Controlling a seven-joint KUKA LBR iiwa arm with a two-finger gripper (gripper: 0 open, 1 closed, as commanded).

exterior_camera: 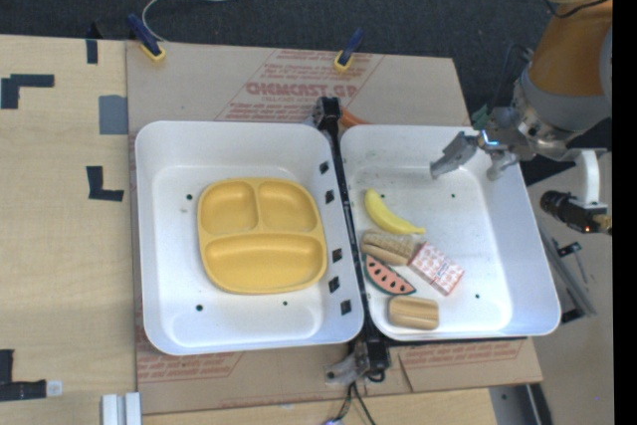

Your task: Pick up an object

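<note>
From my seat I see two shallow white bins of smooth, glossy plastic with rounded corners, side by side on a brown cardboard sheet. The left bin (159, 214) holds one yellow divided plate (263, 236), matte plastic, with three compartments: two small at the far side, one long at the near side. The right bin (518, 254) holds five small toy foods, clustered in its left half: one curved yellow banana (390, 215); one tan, ridged bread-like roll (387, 247) just below it; one red watermelon slice (387, 275) with dark seeds, touching the roll; one pink-and-white checked packet (436, 269) (its print is too small for me to read) just right of the roll; and one smooth tan bun-shaped piece (413, 313) nearest the front wall. Further right, the gripper (476, 157) hangs over the far part of the right bin, its two grey fingers spread wide apart, nothing between them, well clear of the foods.
</note>
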